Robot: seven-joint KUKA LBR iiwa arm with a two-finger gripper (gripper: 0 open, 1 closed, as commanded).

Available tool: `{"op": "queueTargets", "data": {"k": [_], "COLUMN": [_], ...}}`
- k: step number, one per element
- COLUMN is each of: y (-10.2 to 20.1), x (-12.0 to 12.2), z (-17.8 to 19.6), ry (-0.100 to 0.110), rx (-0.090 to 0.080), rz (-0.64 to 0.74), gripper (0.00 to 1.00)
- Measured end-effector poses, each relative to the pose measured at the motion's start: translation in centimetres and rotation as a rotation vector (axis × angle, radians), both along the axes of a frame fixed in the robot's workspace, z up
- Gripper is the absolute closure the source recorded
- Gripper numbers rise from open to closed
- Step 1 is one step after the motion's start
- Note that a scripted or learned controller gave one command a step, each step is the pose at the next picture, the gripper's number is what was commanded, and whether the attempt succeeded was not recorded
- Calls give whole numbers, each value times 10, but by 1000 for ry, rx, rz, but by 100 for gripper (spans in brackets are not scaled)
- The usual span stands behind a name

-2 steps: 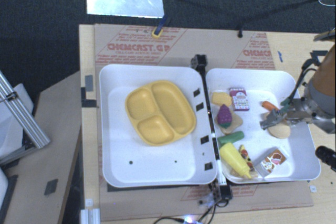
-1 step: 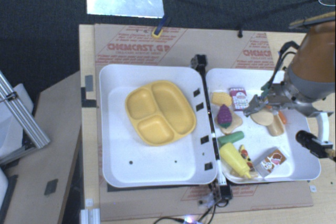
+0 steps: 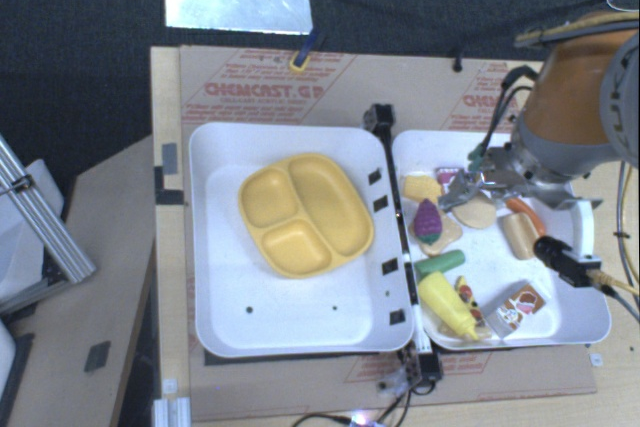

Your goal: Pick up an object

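Camera view: gripper (image 3: 458, 192) sits mid-right of frame, over right bin (image 3: 590, 315), fingers slightly apart w/ nothing between. Purple toy (image 3: 428, 220) lies just below-left of tips, long axis approx vertical; tan piece (image 3: 476, 213) right beside it.

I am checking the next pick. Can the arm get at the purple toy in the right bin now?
Probably yes. The purple toy lies uncovered on top of the pile in the right bin, and the gripper hovers just beside it.

Claw (image 3: 462, 191) over toy-filled right bin (image 3: 590, 315)
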State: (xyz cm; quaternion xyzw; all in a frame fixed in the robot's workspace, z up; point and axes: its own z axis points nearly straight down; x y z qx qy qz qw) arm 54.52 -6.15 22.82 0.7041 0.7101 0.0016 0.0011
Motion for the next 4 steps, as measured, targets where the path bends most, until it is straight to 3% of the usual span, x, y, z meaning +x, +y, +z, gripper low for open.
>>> {"op": "queueTargets", "data": {"k": [2, 3, 4], "y": [-6, -4, 2], "x": [-18, 0, -8], "z": [-10, 2, 1], "ry": [3, 0, 3], "rx": [-1, -1, -1], "rz": [-8, -4, -4], "gripper": [100, 100, 100]}}
